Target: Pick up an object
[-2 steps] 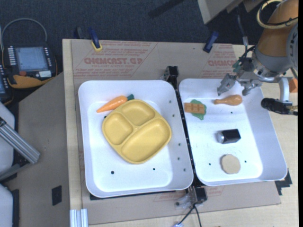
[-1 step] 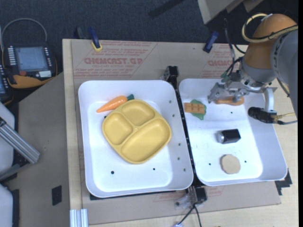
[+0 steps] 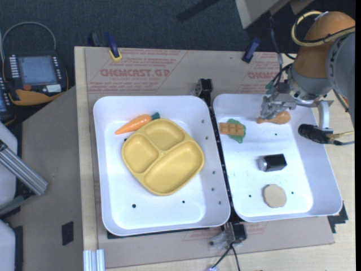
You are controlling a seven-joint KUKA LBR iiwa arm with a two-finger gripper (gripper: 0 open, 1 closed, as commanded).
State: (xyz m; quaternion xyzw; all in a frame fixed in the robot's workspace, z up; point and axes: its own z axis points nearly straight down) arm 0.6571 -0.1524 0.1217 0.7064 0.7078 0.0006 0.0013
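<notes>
Nearest us, a round cookie [image 3: 274,196] lay in the right bin [image 3: 316,168]. We saw the gripper [image 3: 274,107] at the far end, jaws straddling an orange-tan piece [image 3: 274,117]; grip state unclear. We'd confirm closure, then lift straight up, slowly.

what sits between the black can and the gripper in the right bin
In the camera view, only bare white bin floor lies between the black can and the gripper. A tan object sits right at the gripper.
</notes>
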